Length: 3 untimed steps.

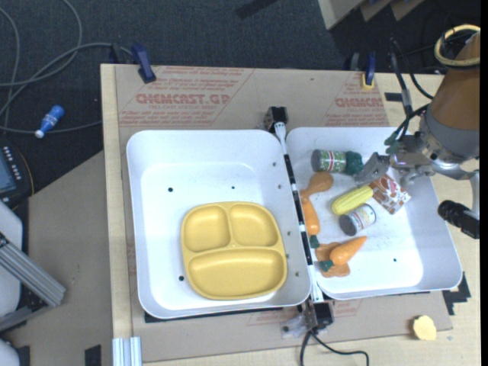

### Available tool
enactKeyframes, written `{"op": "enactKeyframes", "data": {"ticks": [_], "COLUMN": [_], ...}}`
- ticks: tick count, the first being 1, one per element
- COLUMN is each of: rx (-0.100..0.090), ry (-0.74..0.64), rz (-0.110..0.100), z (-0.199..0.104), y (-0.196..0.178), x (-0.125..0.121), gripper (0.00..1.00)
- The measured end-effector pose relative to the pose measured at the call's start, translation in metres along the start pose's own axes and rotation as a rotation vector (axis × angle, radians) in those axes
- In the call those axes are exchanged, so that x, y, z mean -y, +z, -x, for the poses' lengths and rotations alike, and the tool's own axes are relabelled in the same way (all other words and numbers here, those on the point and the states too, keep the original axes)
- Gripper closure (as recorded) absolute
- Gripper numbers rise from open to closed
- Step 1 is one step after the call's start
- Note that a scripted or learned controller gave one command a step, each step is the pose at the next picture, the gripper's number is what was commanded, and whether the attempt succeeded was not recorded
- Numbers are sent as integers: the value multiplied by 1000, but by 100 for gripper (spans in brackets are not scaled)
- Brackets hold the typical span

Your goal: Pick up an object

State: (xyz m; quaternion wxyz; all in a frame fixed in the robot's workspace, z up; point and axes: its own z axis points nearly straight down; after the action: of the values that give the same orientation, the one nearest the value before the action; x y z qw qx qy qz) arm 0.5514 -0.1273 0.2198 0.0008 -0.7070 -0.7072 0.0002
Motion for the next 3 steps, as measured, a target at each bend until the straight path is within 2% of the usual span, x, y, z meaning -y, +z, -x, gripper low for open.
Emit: {"op": "enactKeyframes", "data": {"ticks": [1, 2, 3], "rx": [8, 11, 12], "ry": [-3, 2, 4], "rz": [16, 23, 29], "z": [-26, -26, -25], "y": [127, 127, 114], "x": [-37, -10, -12], "gripper": [0, 0, 100]}}
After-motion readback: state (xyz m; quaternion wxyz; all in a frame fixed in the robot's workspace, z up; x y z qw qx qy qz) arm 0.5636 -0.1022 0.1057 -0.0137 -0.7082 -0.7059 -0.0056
